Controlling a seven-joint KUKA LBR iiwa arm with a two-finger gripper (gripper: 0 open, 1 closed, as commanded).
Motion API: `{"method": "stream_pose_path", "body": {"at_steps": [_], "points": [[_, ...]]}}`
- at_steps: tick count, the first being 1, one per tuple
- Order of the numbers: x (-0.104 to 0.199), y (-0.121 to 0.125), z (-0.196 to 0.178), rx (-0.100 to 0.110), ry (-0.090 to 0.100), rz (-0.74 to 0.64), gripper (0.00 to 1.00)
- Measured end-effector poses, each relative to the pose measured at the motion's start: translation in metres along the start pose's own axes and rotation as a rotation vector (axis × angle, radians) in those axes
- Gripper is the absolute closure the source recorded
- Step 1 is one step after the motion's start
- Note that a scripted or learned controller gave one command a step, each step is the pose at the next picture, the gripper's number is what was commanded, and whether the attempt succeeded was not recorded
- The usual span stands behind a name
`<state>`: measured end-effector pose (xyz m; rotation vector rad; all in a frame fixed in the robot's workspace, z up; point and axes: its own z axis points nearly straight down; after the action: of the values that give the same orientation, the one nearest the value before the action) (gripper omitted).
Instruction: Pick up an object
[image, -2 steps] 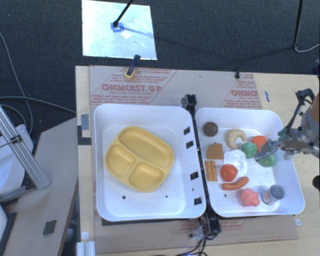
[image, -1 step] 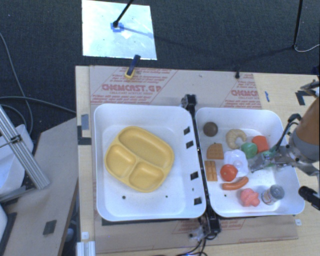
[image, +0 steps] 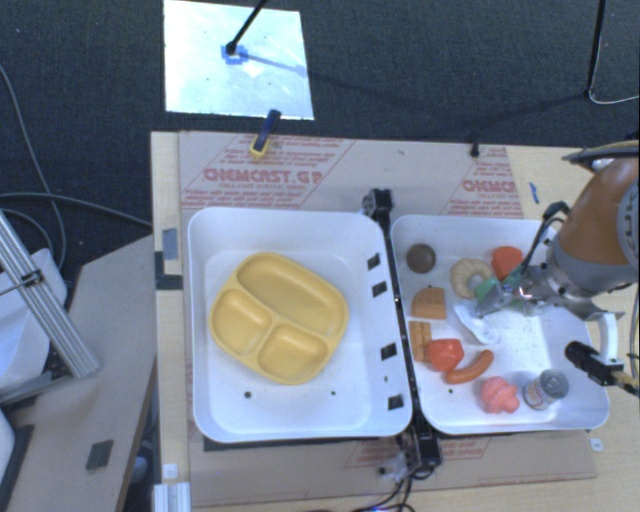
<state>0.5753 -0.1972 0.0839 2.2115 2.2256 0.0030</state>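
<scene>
Toy foods are lying scattered in the right bin (image: 570, 395): a brown ball (image: 420, 258), a beige ring (image: 469, 276), an orange-red piece (image: 506, 262), a red pepper (image: 444, 354), a sausage (image: 469, 368), a pink piece (image: 499, 396) and a small can (image: 547, 387). The gripper (image: 487, 298) is reaching in just beside the ring, over a white scrap (image: 476, 323); whether its fingers are parted or gripping anything, I cannot tell. A yellow divided tray (image: 278, 317) is sitting in the left bin (image: 215, 400).

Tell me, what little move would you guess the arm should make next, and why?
Probably a short descent straight down with the tool. It sits low over the right bin, right beside the tan ring-shaped toy and a white piece, with an orange-red piece just behind. Nothing shows between its fingers, so lowering onto the nearest item seems sensible.
</scene>
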Motion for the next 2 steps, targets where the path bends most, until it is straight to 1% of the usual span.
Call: {"method": "stream_pose_path", "body": {"at_steps": [1, 2], "points": [[0.019, 0.03, -0.001, 0.003, 0.001, 0.0, 0.0], [0.019, 0.063, -0.001, 0.006, 0.0, 0.002, 0.0]]}}
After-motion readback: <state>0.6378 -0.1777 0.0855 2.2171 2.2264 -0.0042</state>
